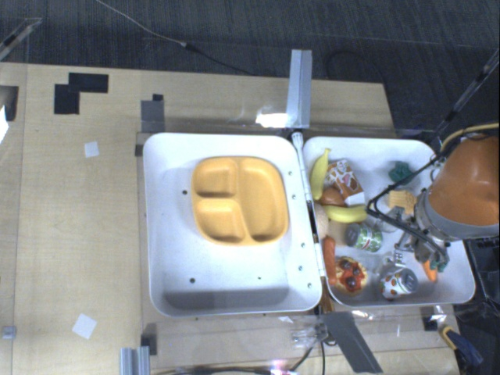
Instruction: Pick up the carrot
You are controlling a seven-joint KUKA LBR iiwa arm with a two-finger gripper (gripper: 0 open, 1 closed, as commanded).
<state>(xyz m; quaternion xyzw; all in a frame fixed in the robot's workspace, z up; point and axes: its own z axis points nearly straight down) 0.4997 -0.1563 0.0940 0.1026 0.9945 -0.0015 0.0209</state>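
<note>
The carrot (329, 258) lies lower left in the right bin (461, 291). No label is readable. The tool (418, 250) hovers right of it; I cannot tell its state.

The bins (164, 209) look like smooth white plastic with a soft shine. The yellow tray (238, 198) is matt plastic. The bench (70, 233) looks like pale wood, smooth and matt. The carrot (329, 258), to the left of the gripper (418, 248), is orange and a little glossy. The can (365, 237) beside it looks like shiny metal. The arm's orange band (469, 180) is smooth and glossy.
</note>
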